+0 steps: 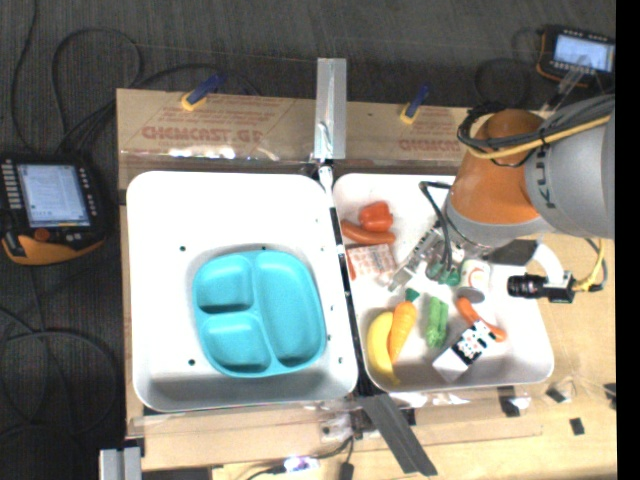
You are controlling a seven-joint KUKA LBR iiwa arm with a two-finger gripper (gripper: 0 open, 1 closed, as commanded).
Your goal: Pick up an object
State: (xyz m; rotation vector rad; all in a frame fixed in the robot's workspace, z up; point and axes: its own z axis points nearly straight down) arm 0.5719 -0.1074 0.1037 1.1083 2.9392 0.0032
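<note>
Nothing has been lifted yet, as far as the camera view shows. The gripper (432, 260) hangs low in the middle of the right bin (535, 353), and whether its fingers are spread or closed I cannot tell: the metal parts at the wrist blur together and the grey arm (560, 173) with its orange band covers much from above. No object can be seen caught in it, so I judge the pick still to be made.

Just below the gripper lie the nearest candidates. A green vegetable toy (437, 320) sits almost straight under it, with an orange carrot (401, 328) just beside that on the left and a yellow banana (379, 345) touching the carrot along the bin's left wall. To the right of the green piece lie a small orange piece (468, 310) and a black-and-white block (465, 349), which rests near the bin's front edge. A little round white-and-grey item (474, 280) lies close to the gripper's right side; what it is stays unclear. Further back, toward the bin's far left corner, a red pepper (376, 214) rests against an orange-red sausage-like piece (366, 233), and a printed packet (368, 261) lies flat in front of them.

The left bin (160, 203) holds a turquoise divided plate (258, 311), well apart from the gripper.

What remains, by my reading, is the whole grasp: settling on one object, closing on it and raising it off the bin floor. The cluster under the gripper is crowded, so a neighbour could be nudged.
</note>
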